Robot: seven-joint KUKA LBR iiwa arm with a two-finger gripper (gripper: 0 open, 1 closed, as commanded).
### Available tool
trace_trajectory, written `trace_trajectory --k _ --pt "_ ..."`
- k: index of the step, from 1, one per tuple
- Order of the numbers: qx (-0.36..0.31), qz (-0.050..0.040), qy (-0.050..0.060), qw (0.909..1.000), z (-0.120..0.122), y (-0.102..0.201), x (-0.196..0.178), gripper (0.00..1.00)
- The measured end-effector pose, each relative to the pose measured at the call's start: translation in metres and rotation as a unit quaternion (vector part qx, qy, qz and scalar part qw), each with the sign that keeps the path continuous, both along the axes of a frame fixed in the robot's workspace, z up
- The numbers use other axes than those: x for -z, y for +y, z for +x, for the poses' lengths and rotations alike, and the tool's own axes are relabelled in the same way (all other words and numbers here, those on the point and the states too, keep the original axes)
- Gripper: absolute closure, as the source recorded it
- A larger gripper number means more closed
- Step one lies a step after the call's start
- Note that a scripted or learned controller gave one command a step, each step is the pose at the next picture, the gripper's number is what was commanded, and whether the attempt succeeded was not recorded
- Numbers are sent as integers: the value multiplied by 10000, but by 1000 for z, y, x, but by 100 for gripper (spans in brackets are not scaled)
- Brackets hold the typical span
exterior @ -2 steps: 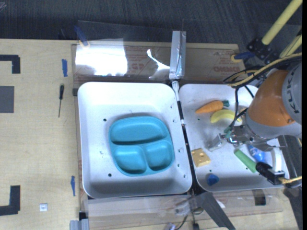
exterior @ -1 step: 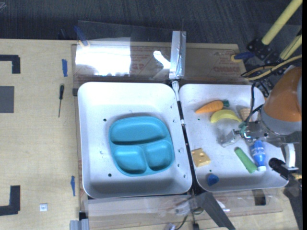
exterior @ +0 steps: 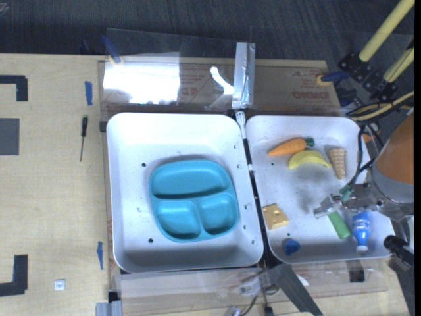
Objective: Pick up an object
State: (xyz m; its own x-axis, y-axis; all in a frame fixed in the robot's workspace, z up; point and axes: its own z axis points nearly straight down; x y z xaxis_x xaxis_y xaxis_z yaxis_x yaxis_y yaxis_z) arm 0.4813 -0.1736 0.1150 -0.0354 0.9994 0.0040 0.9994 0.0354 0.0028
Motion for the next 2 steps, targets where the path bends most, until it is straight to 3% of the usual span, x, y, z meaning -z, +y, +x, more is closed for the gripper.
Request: trace_trajectory --k 1,2 --pt "43 -27 -21 10000 0 18 27 0" --pt "51 -38 -46 10000 2 17 16 100"
